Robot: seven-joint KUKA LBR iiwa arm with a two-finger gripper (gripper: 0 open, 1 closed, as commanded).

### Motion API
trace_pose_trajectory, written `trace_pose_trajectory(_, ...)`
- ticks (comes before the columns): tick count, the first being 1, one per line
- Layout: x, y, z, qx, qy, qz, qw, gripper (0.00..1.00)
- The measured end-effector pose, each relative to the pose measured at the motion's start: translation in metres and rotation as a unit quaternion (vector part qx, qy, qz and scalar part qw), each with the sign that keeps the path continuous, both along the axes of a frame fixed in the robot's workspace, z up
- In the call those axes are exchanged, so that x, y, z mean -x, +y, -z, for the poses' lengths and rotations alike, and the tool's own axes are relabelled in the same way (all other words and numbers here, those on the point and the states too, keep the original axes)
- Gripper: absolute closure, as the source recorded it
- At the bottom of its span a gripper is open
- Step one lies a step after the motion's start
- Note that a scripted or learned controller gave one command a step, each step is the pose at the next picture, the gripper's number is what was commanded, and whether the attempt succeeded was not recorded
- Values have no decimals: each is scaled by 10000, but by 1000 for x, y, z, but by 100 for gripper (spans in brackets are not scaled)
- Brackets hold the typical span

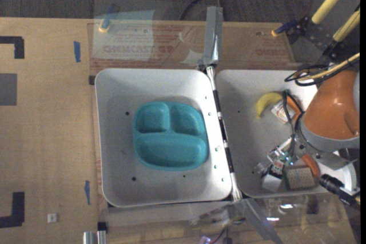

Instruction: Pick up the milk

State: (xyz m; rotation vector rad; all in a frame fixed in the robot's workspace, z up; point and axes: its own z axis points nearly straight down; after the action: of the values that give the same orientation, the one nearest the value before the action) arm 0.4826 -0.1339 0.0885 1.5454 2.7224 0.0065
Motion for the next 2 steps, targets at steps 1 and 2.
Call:
trace_pose_trajectory(1, -4, -2, -11, 12, -74, 29, 10000, 100)
trace_pose_trajectory(2, 3, -4, -54, -8, 46, 282, 9996, 100)
